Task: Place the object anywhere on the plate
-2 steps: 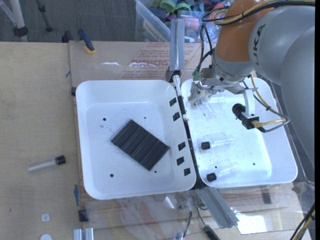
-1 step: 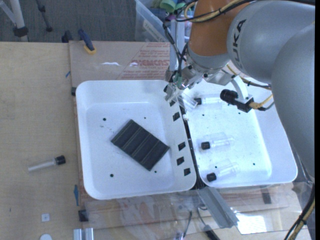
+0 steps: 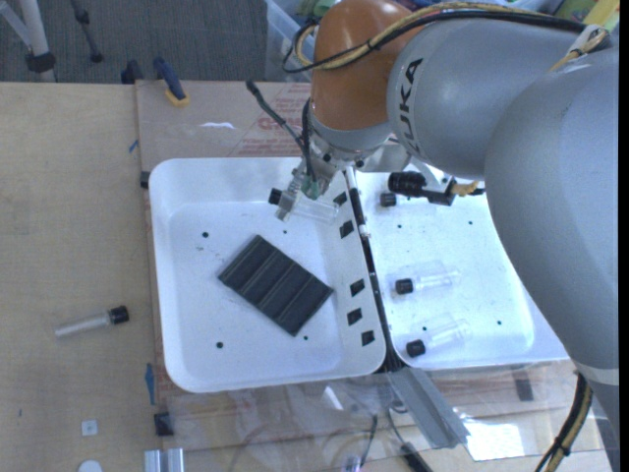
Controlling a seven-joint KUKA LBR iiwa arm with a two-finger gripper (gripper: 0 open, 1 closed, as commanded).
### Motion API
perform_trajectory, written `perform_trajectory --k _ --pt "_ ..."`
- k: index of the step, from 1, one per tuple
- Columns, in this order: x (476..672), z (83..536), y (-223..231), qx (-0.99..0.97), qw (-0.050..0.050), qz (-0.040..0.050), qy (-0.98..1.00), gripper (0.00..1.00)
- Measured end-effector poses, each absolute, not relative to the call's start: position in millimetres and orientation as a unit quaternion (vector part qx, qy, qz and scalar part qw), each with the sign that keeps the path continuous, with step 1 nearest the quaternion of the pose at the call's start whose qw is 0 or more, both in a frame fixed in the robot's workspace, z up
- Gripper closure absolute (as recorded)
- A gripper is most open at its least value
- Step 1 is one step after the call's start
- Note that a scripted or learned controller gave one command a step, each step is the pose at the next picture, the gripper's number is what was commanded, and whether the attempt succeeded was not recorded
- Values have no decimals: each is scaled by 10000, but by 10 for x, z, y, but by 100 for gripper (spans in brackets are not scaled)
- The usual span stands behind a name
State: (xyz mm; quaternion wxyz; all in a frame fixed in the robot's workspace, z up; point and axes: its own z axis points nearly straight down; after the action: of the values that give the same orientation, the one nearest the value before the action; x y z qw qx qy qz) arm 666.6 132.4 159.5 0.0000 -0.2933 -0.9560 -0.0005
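Observation:
A dark ridged rectangular plate point(image 3: 274, 284) lies flat on the floor of the left white bin point(image 3: 177, 293), turned at a slant. My gripper point(image 3: 309, 189) hangs over the back of that bin, up and to the right of the plate. Its fingers are shut on a short clear tube with a black cap point(image 3: 287, 202). The cap points left, and the clear body runs right under the fingertips. The tube is apart from the plate, above the bin floor near the back wall.
Two more clear capped tubes point(image 3: 425, 283) point(image 3: 434, 338) lie in the right bin point(image 3: 491, 264). Another tube point(image 3: 90, 323) rests on the bench left of the bins. Small black tabs point(image 3: 357, 289) line the divider between the bins. A crate of coloured items point(image 3: 295, 8) stands behind.

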Motion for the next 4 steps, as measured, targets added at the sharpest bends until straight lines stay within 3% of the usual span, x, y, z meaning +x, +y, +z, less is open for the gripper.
perform_trajectory --k 1,2,3,4 --pt "6188 2424 1623 -1234 -21 -14 -9924 100" --pt "6465 1914 2148 -3674 -16 -13 -9301 100" --pt "6466 1916 2148 -3674 -17 -14 -9301 0" --pt "6476 2026 2159 -3668 -39 -34 -9303 100"
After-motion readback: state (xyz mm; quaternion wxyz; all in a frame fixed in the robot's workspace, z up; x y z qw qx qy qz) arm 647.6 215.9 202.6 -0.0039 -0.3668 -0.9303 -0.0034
